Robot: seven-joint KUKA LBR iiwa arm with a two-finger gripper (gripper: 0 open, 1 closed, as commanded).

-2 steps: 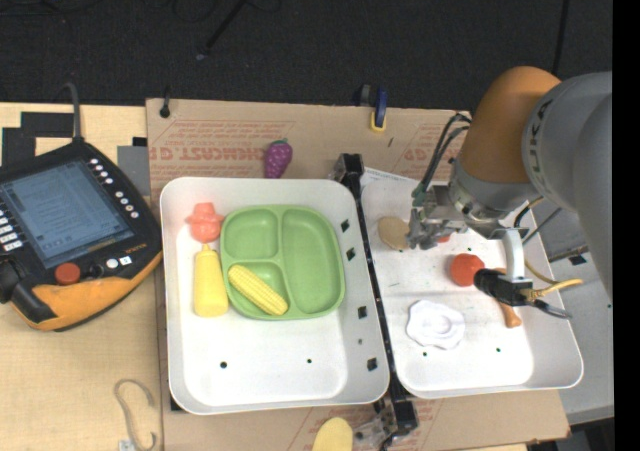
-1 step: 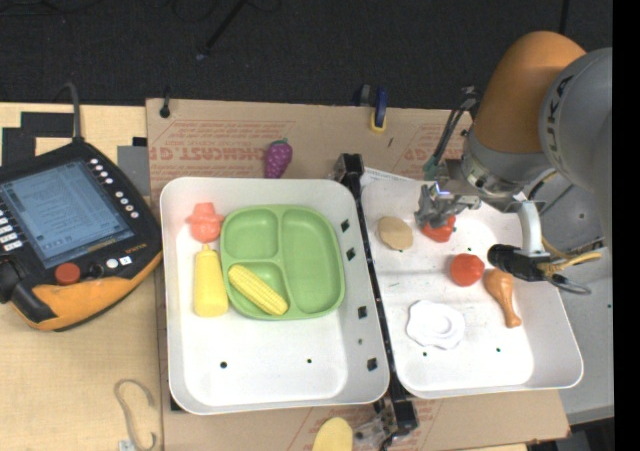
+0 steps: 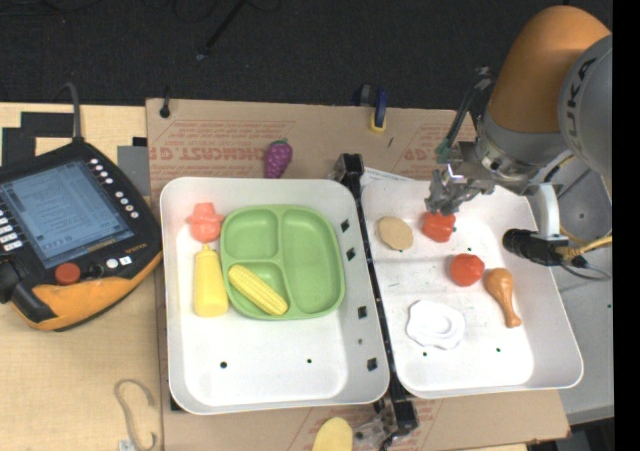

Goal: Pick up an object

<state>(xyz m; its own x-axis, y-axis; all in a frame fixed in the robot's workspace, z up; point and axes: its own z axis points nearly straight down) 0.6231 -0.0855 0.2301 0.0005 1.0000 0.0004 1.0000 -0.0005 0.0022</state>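
A table holds two shallow white bins side by side, seen from above at a slant. The grey arm with its orange band reaches in from the right and bends down over the right bin. Its gripper points straight down, with the jaws clenched around the top of a small red object near the bin's far edge; this object is rounded, with no clear long axis.

The right bin holds five things: the gripped red object, one tan oval potato-like piece just to its left, one red tomato, one toy drumstick lying with its bone end pointing toward the near right, and one white fried egg.

The left bin holds four things: one green divided plate, one yellow corn cob lying diagonally on the plate, one yellow bottle lengthwise beside it, and one pink piece.
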